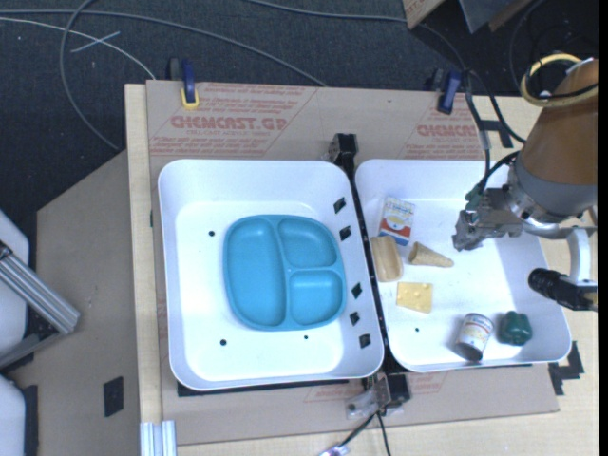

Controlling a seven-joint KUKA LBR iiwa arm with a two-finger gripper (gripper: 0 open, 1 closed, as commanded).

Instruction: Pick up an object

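Dark carpet all round, thin cables (pixel 104 36) looping across it at the top. On it, a pale bench board (pixel 247 122) printed in red, pinned at the far edge by two blue clamps (pixel 190 84). Two shallow white bins side by side on the board.

Left bin (pixel 180 207): holding a blue divided plate (pixel 285 272), flat, roughly centred.

Right bin (pixel 494 283): scattered small things, none touching the arm.
- Small white carton (pixel 397 221) near the dividing wall, towards the far side.
- Tan bread-like stick (pixel 385 257) just below it, close to the wall.
- Pale wedge (pixel 430 256) just beside the stick, tip pointing right.
- Yellow cheese-like square (pixel 414 296) below the wedge.
- Tin can (pixel 474 335) lying on its side near the front rim, with a dark green lump (pixel 515 328) just beside it.

Reaching in from the right, grey arm with orange band. Gripper (pixel 472 228) low over the bin's right half, near the wedge's tip but apart from it — nothing seen in its grasp. Spread or pressed together: cannot tell from this angle.
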